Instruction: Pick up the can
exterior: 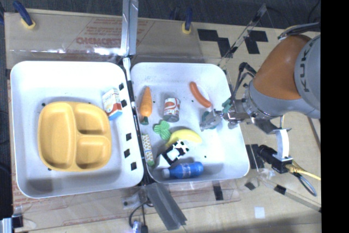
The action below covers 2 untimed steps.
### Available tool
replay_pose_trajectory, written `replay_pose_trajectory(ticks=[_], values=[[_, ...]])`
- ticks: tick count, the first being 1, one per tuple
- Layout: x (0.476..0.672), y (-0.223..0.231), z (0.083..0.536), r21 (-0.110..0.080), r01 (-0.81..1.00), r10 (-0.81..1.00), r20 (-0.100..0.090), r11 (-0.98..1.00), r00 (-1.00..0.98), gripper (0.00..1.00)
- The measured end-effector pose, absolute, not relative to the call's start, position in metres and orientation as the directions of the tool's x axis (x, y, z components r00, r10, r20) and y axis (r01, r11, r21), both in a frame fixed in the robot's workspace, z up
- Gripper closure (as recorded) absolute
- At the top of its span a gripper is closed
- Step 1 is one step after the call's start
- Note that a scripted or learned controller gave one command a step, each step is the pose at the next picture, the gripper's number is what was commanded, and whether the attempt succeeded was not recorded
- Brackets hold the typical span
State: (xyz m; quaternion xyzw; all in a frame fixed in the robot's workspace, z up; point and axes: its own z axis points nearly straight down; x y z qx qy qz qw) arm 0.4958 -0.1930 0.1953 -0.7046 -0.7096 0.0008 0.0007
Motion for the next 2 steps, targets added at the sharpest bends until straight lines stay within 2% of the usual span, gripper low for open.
replay_pose_trajectory(ticks=[1, 2], values=[[0.541, -0.104, 0.209, -0.001, 1.0, 1.0, -0.001, -0.026, 0.026, 0.0], [0.57, -0.096, 0.116, -0.003, 1.0, 1.0, -0.001, -0.008, 0.008, 0.0]])
